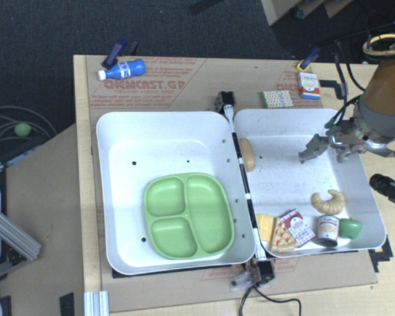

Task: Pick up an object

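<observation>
My gripper (312, 151) hangs over the upper middle of the right bin (283, 127), on the arm that reaches in from the right. Nothing shows beneath or in it. A tan bread roll (246, 154) lies against the bin's left wall, to the left of the gripper. A croissant (327, 201) sits below the gripper, toward the bin's lower right. Along the front wall lie a yellow cheese wedge (266, 227), a red and white packet (296, 227), a small can (327, 229) and a green object (349, 228).
The left bin (118, 143) holds a green divided plate (186, 214). Behind the bins, a blue and white bottle (122, 70) and small cards (277, 98) lie on the cardboard. A black clamp (225, 101) sits where the two bins meet.
</observation>
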Controlling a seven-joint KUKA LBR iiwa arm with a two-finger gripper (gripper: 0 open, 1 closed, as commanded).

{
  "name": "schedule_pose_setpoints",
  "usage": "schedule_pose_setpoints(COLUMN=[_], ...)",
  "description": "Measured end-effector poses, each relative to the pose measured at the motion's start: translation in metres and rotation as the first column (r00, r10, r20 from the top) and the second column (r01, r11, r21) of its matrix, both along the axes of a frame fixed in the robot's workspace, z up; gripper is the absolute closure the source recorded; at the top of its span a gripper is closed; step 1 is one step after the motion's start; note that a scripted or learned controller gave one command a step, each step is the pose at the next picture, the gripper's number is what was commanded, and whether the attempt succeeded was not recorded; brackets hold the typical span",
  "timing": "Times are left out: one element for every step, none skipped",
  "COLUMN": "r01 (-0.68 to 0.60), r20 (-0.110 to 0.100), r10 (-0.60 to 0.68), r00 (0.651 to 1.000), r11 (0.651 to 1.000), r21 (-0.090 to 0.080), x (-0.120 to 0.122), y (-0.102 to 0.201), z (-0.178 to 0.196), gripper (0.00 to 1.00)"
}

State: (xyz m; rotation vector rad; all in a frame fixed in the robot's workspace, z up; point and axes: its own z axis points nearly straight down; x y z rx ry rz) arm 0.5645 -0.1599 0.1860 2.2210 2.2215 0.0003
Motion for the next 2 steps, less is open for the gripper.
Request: schedule_pose_setpoints(r01=[0.002, -0.001], r20=[-0.002, -0.004], r10=[-0.002, 0.001], r00=[1.000, 1.000], r11=[1.000, 1.000], r21=[0.000, 0.002], x=[-0.063, 0.000], y=[-0.065, -0.030], z=[0.029, -0.086], gripper=[0.00, 0.00])
